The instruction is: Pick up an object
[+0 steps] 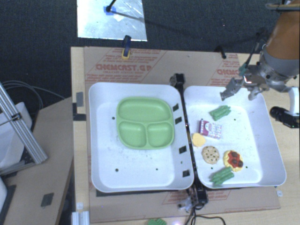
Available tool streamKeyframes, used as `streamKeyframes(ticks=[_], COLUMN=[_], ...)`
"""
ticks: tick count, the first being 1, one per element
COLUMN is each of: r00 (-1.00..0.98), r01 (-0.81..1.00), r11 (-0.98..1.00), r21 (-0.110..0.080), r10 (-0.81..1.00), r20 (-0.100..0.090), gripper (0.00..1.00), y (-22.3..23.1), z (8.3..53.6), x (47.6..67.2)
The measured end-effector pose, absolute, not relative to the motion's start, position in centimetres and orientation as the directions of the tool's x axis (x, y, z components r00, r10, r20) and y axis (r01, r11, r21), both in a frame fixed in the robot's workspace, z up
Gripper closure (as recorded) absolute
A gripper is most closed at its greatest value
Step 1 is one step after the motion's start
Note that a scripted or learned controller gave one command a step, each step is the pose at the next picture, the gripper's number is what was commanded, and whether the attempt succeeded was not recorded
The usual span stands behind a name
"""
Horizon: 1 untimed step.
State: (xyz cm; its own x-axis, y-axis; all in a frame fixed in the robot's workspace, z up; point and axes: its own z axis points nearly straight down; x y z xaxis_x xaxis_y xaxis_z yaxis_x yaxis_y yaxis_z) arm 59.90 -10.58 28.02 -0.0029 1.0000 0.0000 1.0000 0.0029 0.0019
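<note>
A dark carpeted floor surrounds a bench topped with brown cardboard [140, 67], and a shiny metal sheet [111, 13] lies on the carpet beyond it. On the cardboard sit two shallow white bins side by side. The left bin [105, 172] holds a green three-compartment plate [144, 123] near its middle, with nothing on the plate.

The right bin [267, 163] carries all the small items. A green bean-like piece [220, 112] lies towards its far side. Below it is a small pink-and-white packet [211, 129], with a yellow piece [199, 139] just beside its lower left corner. Nearer the front are a round cookie [210, 154], a yellow and red toy food [233, 159] just to its right, and a second green piece [221, 175] close to the front wall.

The gripper [240, 89] hangs over the far edge of the right bin, up and to the right of the first green piece and apart from it. Its fingers look spread and hold nothing. Judged from this, the pick has not begun in earnest: every item rests in the bin, and reaching, closing and lifting all remain.
</note>
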Motion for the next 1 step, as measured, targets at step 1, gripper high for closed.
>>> streamKeyframes(ticks=[1], r00=[0.002], r01=[1.0], r11=[-0.002], r21=[-0.003], r10=[1.0], r20=[-0.002], gripper=[0.0], y=[-15.49], z=[20.44], x=[61.11])
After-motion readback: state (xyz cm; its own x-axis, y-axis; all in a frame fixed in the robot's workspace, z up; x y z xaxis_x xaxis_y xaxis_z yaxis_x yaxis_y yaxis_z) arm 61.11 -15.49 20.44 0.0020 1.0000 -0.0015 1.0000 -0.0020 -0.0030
